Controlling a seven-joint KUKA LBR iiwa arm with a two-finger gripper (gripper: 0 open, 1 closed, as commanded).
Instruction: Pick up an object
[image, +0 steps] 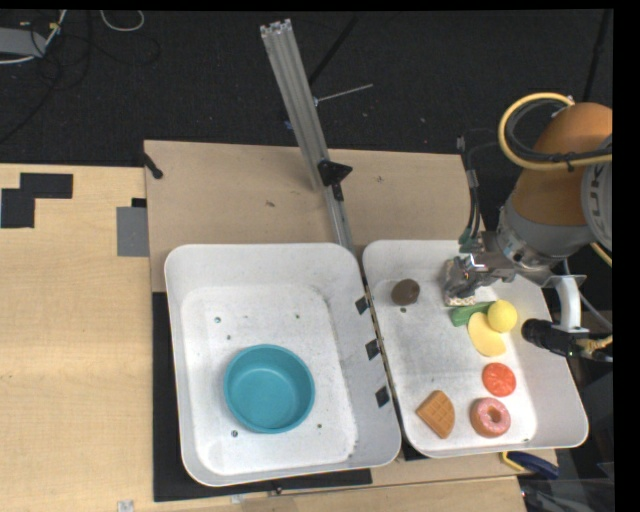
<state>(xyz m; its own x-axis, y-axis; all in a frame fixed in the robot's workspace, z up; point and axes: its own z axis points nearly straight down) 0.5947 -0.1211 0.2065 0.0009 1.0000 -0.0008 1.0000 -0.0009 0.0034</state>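
Note:
My gripper hangs low over the upper middle of the right bin. Just below it a green piece pokes out, touching a yellow toy. A small brown round thing lies to the gripper's left. Lower in the same bin sit a red-orange tomato-like ball, a pink donut and a tan waffle piece. Nothing shows between the fingers.
The left bin holds a teal bowl. A slanted aluminium rail rises behind the bins. The arm's orange band looms over the right bin's far right corner.

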